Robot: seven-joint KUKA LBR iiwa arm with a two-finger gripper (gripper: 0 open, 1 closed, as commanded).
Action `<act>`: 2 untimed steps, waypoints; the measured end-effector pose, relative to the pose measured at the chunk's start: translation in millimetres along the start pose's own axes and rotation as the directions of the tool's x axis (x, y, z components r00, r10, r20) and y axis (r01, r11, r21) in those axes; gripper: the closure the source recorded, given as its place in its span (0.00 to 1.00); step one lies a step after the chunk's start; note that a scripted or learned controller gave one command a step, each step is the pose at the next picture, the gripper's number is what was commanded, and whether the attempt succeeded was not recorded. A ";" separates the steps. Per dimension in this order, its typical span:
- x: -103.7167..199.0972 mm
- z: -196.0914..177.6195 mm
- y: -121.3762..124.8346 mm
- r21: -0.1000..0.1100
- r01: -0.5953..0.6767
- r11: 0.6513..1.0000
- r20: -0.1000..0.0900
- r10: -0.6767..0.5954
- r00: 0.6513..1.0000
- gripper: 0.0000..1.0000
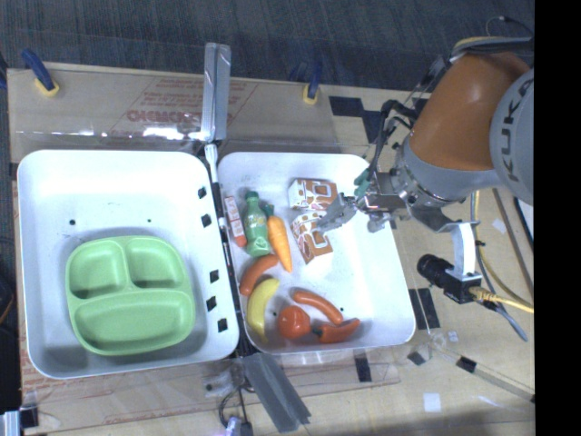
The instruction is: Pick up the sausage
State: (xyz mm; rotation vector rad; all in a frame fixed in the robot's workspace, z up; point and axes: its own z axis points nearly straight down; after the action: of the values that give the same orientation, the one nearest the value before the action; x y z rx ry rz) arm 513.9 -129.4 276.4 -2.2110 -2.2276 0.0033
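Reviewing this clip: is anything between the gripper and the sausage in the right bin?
The gripper hangs over the patterned cartons at the right bin's upper middle. The sausage lies nearer the bin's front edge, with bare bin floor between. Nothing covers it, but a tomato and another reddish sausage-like piece crowd its front side.

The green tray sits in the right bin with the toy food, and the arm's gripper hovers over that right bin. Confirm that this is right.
One thing is wrong. The camera view shows the green tray alone in the left bin, not among the toy food. The food, including the sausage, lies in the right bin, and the gripper does hover over that right bin.
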 end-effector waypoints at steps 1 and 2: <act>0.3 -10.1 0.7 0.001 0.006 1.000 0.000 -0.006 1.000 1.00; 0.3 -10.2 0.7 0.001 0.006 1.000 0.001 -0.006 1.000 0.00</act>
State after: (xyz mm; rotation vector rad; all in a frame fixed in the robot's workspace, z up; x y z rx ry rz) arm 514.6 -129.1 286.6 -2.2043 -2.2343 0.0055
